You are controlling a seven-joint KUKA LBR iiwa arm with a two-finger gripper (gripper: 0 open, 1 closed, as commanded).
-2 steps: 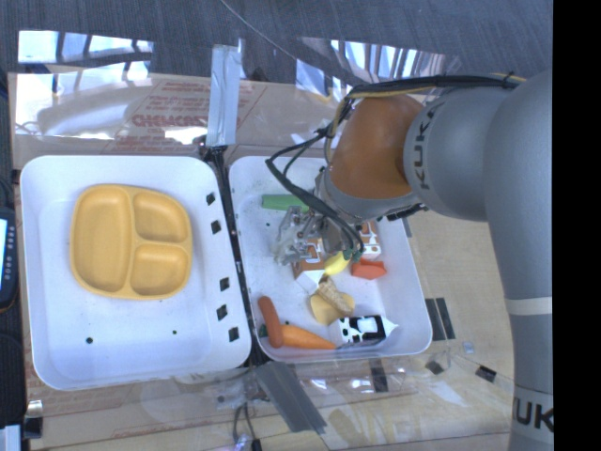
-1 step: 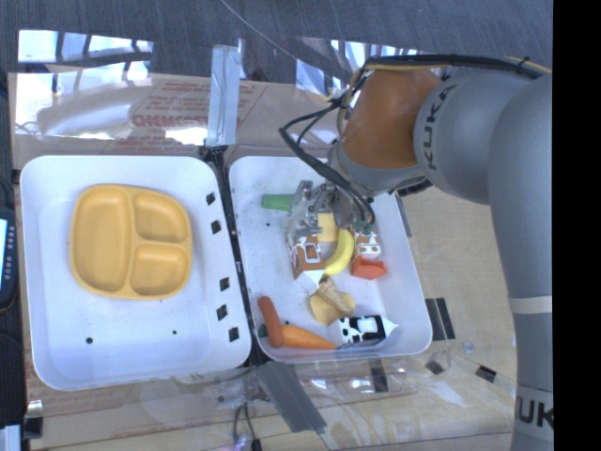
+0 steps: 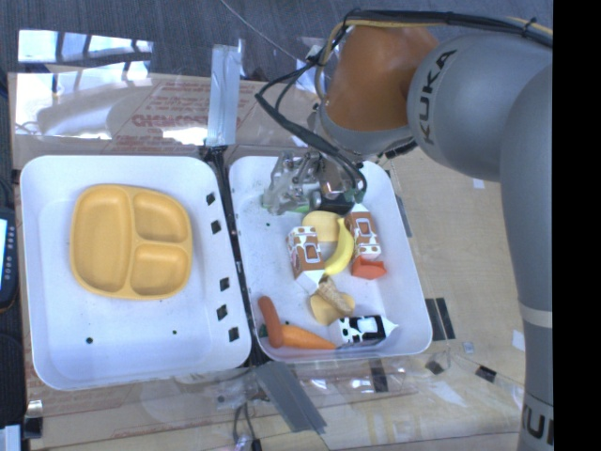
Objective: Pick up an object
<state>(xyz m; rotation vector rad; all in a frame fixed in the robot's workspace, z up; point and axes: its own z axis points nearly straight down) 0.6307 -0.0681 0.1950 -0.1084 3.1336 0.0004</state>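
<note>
Over the far end of the shallow white right bin [image 3: 406, 280] hangs the metal two-finger gripper [image 3: 293, 188]; can't tell whether the pincer is spread or pinching, it's all glare and cables. Just nearer the camera than it lies the curved yellow banana [image 3: 335, 240], long axis running from the far wall toward the near wall, bowing right. It's boxed in: a brown-and-white carton [image 3: 306, 252] touches its left side, a second carton with a red end [image 3: 365, 248] sits on its right. Nearer still are a tan crumpled bit [image 3: 331, 301], an orange carrot [image 3: 302, 337] and a black-and-white carton [image 3: 364, 330]. Open floor runs along the bin's left wall. Left of the bin, the other white bin [image 3: 56, 346] holds a yellow divided plate [image 3: 131, 241].
</note>
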